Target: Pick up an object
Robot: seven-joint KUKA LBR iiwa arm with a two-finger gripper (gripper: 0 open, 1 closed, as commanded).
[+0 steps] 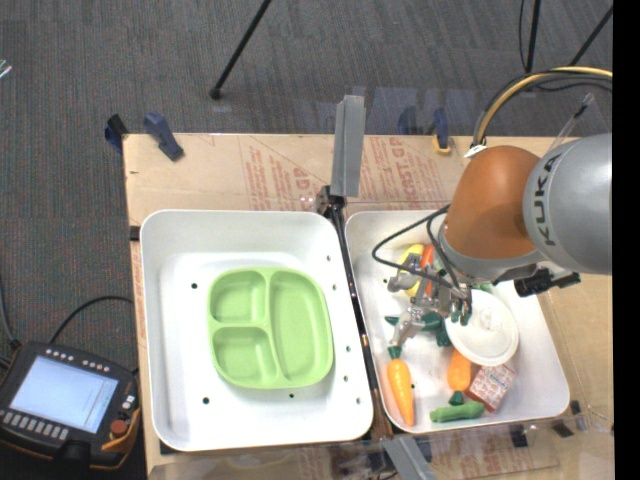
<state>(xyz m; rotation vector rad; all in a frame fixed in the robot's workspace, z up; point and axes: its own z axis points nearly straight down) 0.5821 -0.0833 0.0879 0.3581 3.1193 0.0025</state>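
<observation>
My gripper [421,311] hangs low over the middle of the right bin [549,366], below the arm's orange band [490,208]. Around it lie several small items. A carrot [400,390] rests near the bin's front left. A white round dish [485,329] sits just right of the gripper. In front of the dish are a small orange piece [459,370], a red packet [490,386] and a green piece [456,412]. A yellow piece [411,261] peeks out behind the gripper. The arm hides what lies directly under it.
The left bin [165,268] holds a light green divided plate [270,326]. A grey upright post [348,158] stands behind the seam between the bins. A control pendant [62,398] lies on the floor at the lower left.
</observation>
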